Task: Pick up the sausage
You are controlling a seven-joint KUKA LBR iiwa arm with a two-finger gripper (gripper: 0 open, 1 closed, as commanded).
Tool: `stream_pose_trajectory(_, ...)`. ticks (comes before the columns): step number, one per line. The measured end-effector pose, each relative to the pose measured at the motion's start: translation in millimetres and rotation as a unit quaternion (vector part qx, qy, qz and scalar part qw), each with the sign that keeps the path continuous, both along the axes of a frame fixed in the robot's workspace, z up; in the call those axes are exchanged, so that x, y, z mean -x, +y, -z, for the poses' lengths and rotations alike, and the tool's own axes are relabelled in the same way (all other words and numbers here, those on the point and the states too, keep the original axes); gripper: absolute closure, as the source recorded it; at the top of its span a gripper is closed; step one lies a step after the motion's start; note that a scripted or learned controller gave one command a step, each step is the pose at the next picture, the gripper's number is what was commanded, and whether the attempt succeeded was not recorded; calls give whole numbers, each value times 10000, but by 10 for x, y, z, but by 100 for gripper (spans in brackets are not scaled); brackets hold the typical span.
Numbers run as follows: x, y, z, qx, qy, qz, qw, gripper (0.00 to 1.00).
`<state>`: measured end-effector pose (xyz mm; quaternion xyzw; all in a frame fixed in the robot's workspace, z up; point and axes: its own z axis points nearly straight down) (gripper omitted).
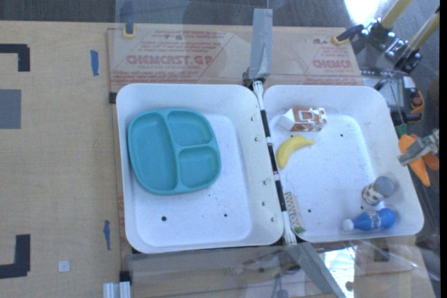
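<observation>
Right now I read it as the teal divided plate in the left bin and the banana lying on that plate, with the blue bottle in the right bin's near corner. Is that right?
Not quite. The banana is not on the teal divided plate; it lies in the right bin, near the divider, just below a small carton. The plate does sit in the left bin, and the blue bottle is in the right bin's near corner, as the camera view shows.

Two shallow white plastic bins: left bin (140,234), right bin (335,220), side by side on the bench.

One teal plastic divided plate (174,150), three compartments, in the left bin.

One yellow banana (292,148), in the right bin.

One small white and brown-orange carton (305,119), in the right bin.

One blue bottle with a white cap (371,220), lying on its side in the right bin.

One small grey and white item (378,189), kind unclear, in the right bin.
</observation>
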<state>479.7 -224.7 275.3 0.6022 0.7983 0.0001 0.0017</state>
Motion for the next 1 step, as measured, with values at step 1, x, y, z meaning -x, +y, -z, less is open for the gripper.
stream_pose_trajectory(1, -7, 12, -41, 7, -5, -152, 9999, 100)
